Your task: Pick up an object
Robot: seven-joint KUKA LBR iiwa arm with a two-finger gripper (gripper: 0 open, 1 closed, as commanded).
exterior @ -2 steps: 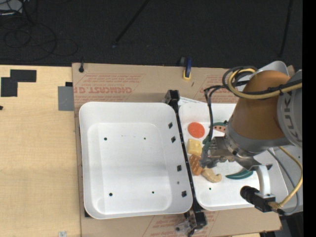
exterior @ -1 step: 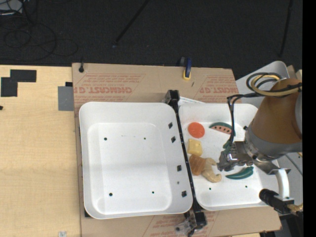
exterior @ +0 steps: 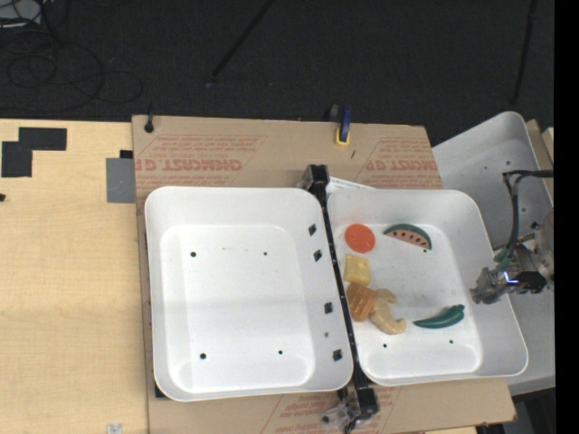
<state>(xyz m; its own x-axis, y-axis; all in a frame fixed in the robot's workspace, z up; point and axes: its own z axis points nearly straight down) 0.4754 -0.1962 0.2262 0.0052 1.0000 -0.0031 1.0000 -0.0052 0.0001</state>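
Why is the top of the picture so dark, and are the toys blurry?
In the camera view, the floor beyond the bench is dark and unlit, while the two shallow white plastic bins look bright and evenly lit, with soft shadows; the round orange-red disc and the curved green toy pepper look slightly soft, not sharp.
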